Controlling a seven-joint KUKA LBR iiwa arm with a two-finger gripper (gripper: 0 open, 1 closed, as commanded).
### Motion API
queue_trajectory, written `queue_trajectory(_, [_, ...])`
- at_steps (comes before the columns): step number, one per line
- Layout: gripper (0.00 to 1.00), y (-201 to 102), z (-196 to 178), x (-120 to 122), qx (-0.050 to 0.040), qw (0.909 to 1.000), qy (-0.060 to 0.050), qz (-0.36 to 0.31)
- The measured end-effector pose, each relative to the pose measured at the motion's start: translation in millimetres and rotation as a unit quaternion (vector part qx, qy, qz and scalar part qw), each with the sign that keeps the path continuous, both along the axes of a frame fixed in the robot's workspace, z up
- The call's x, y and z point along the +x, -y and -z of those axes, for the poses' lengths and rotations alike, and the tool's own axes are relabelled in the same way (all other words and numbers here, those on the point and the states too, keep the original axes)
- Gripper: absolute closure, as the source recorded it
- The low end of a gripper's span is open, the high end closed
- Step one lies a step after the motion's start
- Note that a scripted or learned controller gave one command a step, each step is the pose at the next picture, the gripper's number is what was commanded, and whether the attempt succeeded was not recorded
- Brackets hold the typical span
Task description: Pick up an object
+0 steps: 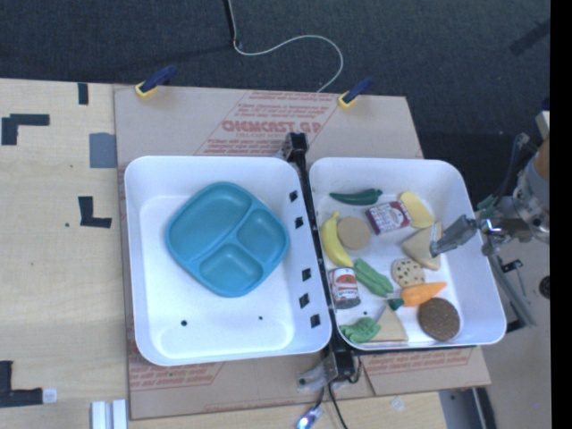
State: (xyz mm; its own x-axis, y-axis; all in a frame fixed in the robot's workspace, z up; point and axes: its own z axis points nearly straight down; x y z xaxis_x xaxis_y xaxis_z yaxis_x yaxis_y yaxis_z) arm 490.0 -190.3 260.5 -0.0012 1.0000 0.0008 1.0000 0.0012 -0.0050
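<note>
The pincer [444, 238] hangs over the right bin [465, 181] near its right wall; whether it is released or clenched I cannot tell. A cheese wedge [420, 247] lies just beside its tip toward the bin's middle, with a cookie [406, 271] and carrot [420, 294] nearer the front edge, so the nearest pick is likely the wedge.

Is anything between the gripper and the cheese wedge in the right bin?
Nothing visible. The gripper hangs at the wedge's right edge, with no item between them. The cookie and carrot lie just below the wedge, off that path.
</note>
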Motion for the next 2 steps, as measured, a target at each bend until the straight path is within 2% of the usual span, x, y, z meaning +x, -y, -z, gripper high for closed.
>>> queue_trajectory(1, [1.0, -0.5, -7.8, 0.7, 0.0005, 1.0, -0.002, -0.001])
queue_trajectory(2, [1.0, -55.5, 20.9, -6.6, 0.0011, 1.0, -0.001, -0.002])
